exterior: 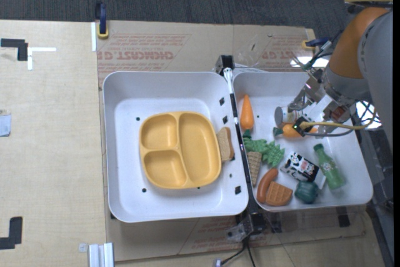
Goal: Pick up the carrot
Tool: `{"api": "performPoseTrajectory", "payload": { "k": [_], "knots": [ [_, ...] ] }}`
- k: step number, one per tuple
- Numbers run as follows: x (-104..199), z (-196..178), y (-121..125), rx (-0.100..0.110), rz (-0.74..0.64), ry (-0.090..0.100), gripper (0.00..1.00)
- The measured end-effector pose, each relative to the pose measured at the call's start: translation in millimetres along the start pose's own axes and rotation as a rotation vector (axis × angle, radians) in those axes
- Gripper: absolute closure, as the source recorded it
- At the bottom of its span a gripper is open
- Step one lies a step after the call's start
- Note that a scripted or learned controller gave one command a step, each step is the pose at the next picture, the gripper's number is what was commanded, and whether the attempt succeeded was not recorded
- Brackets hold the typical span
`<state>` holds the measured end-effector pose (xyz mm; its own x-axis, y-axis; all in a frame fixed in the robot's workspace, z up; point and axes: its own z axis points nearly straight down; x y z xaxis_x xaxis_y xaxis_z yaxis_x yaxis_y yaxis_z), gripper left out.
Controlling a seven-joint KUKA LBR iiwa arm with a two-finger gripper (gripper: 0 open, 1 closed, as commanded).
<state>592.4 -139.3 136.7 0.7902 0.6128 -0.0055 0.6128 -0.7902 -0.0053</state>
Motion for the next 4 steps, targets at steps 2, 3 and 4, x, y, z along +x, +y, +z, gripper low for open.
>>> {"api": "performPoseTrajectory", "payload": {
  "k": [2, 3, 4],
  "knots": [
    [63.1, 45.1, -9.7, -0.001, -0.018, 0.001, 0.0],
    [129.1, -54.7, -109.1, -0.004, -0.213, 0.003, 0.0],
    [77.9, -54.2, -50.2, -0.003, -0.518, -0.001, 0.0]
  ]
}}
